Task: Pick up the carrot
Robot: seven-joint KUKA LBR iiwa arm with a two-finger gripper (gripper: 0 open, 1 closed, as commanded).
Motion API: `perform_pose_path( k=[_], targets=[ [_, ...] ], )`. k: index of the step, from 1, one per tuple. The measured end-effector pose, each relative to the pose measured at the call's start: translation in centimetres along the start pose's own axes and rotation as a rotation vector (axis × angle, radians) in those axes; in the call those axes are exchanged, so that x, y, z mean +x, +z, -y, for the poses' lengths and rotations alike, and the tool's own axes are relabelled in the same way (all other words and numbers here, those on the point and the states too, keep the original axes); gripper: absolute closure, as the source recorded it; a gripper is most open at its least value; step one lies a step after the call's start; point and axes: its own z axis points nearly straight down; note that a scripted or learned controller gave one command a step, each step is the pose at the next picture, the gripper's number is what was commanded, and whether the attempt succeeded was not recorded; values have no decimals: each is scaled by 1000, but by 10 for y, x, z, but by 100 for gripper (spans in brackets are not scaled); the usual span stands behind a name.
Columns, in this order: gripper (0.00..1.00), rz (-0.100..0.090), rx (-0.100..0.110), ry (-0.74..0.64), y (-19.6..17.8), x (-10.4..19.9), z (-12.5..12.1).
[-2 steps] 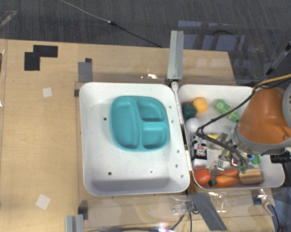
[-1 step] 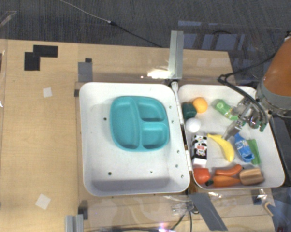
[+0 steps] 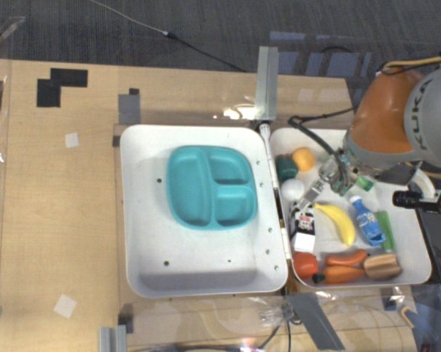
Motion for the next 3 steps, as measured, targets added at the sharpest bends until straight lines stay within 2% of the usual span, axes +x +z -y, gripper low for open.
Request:
perform_pose_path(
  k=[1,2,3],
  targets=[
    [0,-21,13,-82,38,-61,-23],
    [0,-34,20,-477,38,-55,-45],
    [100,-9,13,-481,22,-60,-49]
  ],
)
